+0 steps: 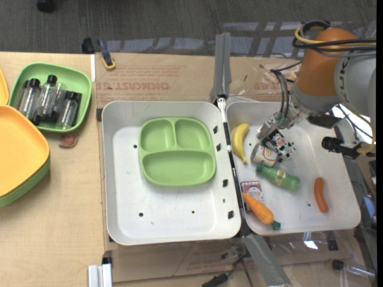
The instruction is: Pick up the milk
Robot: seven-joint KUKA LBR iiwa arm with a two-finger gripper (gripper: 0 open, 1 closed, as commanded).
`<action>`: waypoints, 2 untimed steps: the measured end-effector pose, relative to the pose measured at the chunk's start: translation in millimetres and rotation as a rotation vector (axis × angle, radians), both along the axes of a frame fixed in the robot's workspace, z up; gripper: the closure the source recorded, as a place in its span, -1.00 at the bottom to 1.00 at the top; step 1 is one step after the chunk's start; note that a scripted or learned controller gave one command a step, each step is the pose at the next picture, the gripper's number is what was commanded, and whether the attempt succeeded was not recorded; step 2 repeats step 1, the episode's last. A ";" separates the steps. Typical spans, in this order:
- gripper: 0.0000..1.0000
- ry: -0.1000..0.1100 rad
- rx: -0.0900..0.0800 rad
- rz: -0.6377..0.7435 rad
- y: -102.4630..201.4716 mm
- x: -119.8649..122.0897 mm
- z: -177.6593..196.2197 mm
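Observation:
The milk [264, 155] is a small white carton with a coloured print. It lies in the right bin [335, 217], just right of the banana [240, 140]. My gripper [279, 143] hangs low over the carton's upper right edge, touching or almost touching it. Its black tip overlaps the carton, so part of the milk is hidden. The orange band and grey wrist rise behind it toward the upper right.
In the right bin, a green bottle [279, 177] lies just below the milk, then a carrot [260, 209], a small red-and-white packet [252, 189] and a sausage [321, 195]. The left bin [119, 220] holds a green divided plate [177, 151].

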State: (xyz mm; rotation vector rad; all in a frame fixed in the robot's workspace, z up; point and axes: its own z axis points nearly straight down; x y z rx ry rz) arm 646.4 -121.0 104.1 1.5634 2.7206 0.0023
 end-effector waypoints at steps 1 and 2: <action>1.00 0.004 0.000 -0.185 47.5 12.7 100.5; 1.00 0.004 0.000 -0.185 47.5 12.7 100.5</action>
